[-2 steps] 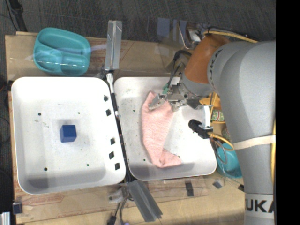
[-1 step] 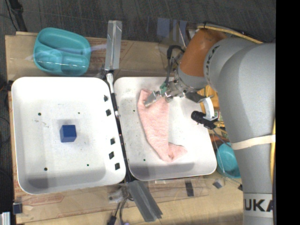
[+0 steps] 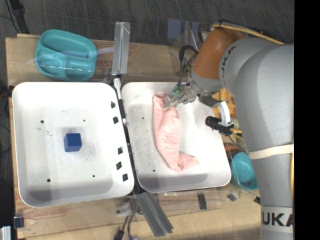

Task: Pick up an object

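Grey and bulky, the arm (image 3: pixel 260 99) looms closest, reaching over the right bin (image 3: pixel 145 174). Inside lies a pink cloth (image 3: pixel 169 134), long, limp and light; it would likely sag and drape when lifted. At its upper end the gripper (image 3: pixel 176 98) seems pinched on a fold, a sensible hold.

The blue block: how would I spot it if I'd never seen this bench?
Find the left white bin of the two side by side. The blue block sits alone near its middle: a small, dark blue cube, unlike the long pink cloth in the other bin.
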